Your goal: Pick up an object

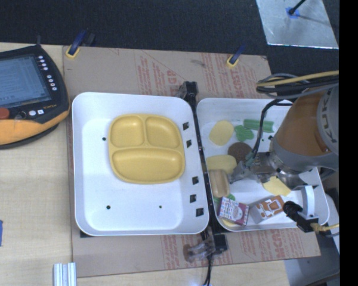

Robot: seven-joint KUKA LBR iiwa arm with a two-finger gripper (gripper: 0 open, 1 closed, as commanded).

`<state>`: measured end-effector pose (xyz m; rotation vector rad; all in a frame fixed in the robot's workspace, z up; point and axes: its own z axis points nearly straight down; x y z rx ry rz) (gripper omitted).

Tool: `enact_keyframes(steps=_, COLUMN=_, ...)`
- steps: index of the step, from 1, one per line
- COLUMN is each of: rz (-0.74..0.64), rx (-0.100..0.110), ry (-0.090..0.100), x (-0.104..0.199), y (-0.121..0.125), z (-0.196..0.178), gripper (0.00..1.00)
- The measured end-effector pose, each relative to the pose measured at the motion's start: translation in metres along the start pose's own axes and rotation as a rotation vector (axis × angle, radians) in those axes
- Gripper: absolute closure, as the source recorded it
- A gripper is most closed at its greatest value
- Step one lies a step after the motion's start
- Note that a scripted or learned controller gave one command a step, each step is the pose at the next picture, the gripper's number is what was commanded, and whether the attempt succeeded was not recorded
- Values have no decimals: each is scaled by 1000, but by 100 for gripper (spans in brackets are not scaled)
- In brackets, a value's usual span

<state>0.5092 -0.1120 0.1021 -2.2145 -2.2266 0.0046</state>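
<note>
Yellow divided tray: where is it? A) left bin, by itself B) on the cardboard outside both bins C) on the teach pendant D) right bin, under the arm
A: the yellow divided tray lies flat on the floor of the left bin, with no other item around it, while the small food items and the arm are over the right bin.

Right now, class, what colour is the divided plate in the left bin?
Yellow divided plate, clearest in the camera view.
</note>
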Motion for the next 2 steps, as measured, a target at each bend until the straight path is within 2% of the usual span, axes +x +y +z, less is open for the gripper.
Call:
enact_keyframes(steps=1, rz=-2, rx=-7, ry=1, x=17, y=66, z=-16, gripper=0)
enact_keyframes(steps=2, rz=0, rx=-6, ry=-1, x=-29, y=127, z=10, gripper=0)
